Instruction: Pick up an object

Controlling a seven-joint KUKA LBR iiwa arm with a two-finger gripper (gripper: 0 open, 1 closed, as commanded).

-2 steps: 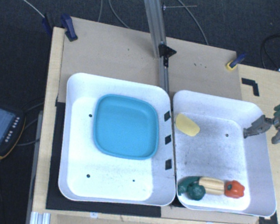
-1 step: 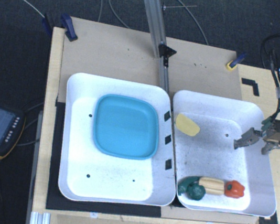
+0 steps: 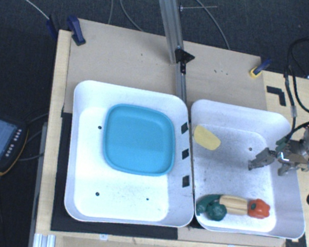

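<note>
In the right bin (image 3: 289, 195), a flat yellow piece (image 3: 206, 138) lies near the back left corner. Along the front wall sit a dark green lump (image 3: 212, 208), a tan cylinder (image 3: 233, 205) and a red tomato-like object (image 3: 258, 209), touching in a row. My gripper (image 3: 267, 166) hovers over the right part of this bin, above and behind the red object. It is open, and nothing is between its fingers.
The left bin (image 3: 82, 155) holds a light blue square plate (image 3: 140, 140). A metal pole (image 3: 171, 17) slants down to the gap between the bins. Blue and yellow clamps grip the board's back corners. Cables lie on the dark floor.
</note>
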